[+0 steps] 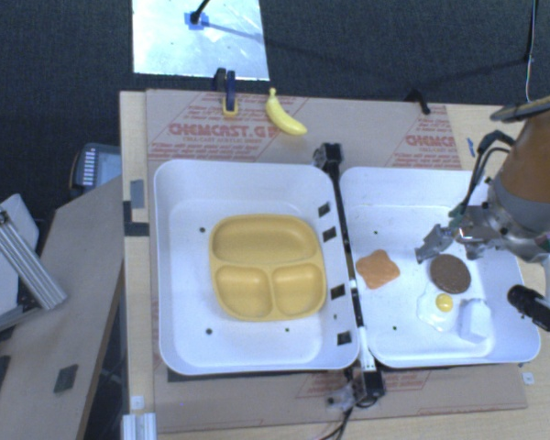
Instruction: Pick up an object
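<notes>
End effector [446, 239] hangs low over the right bin [394, 191], reaching in from the right on the grey arm [532, 177] with its orange band. Cannot tell its state from here; the metal parts blur together above the bin floor. Just below it lies a brown disc [449, 273], close under the tip, though contact is unclear. Beside the disc, toward the near rim, a fried egg toy [438, 306], white with a yellow yolk, and next to that a small white piece [474, 318]. An orange toast-like piece [378, 269] lies left of the disc, near the divider between bins. Left bin [179, 273] holds a yellow compartment tray [266, 266], three sections, sitting flat. Beyond the bins, on the cardboard-covered surface [376, 131], a banana [283, 115] lies beside a yellow clamp [228, 93].
</notes>
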Available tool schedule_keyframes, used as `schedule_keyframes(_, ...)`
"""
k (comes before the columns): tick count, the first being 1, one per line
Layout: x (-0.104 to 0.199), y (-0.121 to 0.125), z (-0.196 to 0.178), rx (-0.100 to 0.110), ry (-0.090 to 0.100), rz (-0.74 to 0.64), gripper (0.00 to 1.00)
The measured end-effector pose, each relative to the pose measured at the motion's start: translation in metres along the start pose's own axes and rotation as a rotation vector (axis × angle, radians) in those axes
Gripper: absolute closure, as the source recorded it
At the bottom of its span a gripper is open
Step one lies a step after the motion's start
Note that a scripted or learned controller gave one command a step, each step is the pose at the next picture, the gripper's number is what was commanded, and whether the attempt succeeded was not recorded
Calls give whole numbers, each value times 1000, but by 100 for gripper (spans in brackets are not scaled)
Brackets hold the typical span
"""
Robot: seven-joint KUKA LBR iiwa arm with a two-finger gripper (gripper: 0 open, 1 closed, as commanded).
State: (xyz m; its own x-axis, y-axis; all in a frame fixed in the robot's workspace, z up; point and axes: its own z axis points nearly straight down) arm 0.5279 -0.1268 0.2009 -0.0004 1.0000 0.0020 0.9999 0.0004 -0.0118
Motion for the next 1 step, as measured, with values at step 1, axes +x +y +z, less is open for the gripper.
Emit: schedule_keyframes(1, 0, 3, -7, -13, -2, -3, 0)
